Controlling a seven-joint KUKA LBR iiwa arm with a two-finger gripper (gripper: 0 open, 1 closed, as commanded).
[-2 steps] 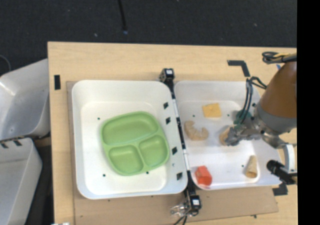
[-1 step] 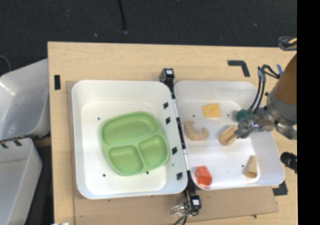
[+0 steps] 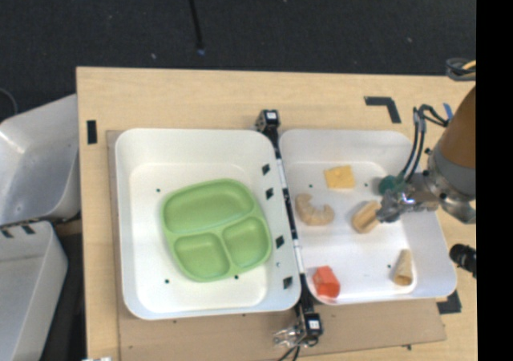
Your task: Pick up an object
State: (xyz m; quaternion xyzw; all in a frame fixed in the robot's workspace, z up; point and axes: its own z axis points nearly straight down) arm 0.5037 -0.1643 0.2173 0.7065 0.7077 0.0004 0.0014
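The end effector [image 3: 390,208], whether open or closed I cannot tell, hovers beside a tan bread roll [image 3: 365,217] in the right bin [image 3: 353,289], seemingly approaching; next, it must settle around the roll.

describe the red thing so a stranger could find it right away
Look in the right white bin, at its near-left corner beside the divider between the bins. The red block lies there, the one bright red piece; the other items in that bin are yellow or tan.
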